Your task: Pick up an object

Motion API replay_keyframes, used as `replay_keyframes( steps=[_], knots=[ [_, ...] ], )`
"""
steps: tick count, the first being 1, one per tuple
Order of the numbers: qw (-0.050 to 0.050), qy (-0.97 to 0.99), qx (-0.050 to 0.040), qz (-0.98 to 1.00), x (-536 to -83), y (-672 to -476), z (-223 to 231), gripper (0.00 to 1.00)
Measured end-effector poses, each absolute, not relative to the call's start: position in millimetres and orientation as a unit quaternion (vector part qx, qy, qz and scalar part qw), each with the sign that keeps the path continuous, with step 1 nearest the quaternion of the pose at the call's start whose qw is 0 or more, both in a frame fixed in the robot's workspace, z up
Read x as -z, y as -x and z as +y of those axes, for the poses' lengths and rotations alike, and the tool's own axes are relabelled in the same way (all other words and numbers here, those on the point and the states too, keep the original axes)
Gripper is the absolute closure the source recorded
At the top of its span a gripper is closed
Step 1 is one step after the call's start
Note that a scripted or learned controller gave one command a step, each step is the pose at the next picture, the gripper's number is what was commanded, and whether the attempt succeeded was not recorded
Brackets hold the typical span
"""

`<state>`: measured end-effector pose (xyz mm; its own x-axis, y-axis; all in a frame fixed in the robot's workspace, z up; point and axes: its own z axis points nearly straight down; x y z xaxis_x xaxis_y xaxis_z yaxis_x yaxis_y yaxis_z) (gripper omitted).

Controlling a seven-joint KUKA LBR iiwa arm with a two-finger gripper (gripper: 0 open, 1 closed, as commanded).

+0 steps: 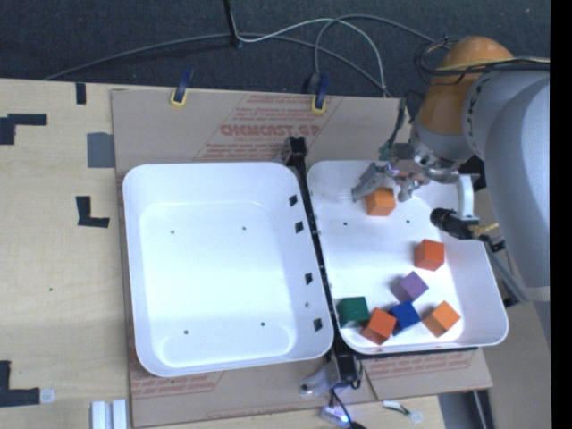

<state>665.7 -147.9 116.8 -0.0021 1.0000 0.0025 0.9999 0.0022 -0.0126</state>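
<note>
A dark carpet floor [107, 16] lies behind a wooden bench [54, 266] bearing a cardboard sheet [259, 123] printed "CHEMCAST GP" and 2 white bins [214, 266]. In the right bin [353, 239], the pincer [386, 186] stands spread, with an orange block [381, 202] touching just beneath its fingers, near the far wall.

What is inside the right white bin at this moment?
Six blocks: three orange blocks, one purple, one blue, one green. The pincer covers some floor.
</note>
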Motion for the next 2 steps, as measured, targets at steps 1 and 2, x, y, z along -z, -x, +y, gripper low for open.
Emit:
replay_keyframes(
  steps=[1,2],
  knots=[
    [-0.001,0.706,0.0005,-0.708,-90.3,-661.2,-102.8,0.0],
    [-0.001,0.707,0.0007,-0.707,-90.8,-661.3,-103.9,0.0]
  ],
)
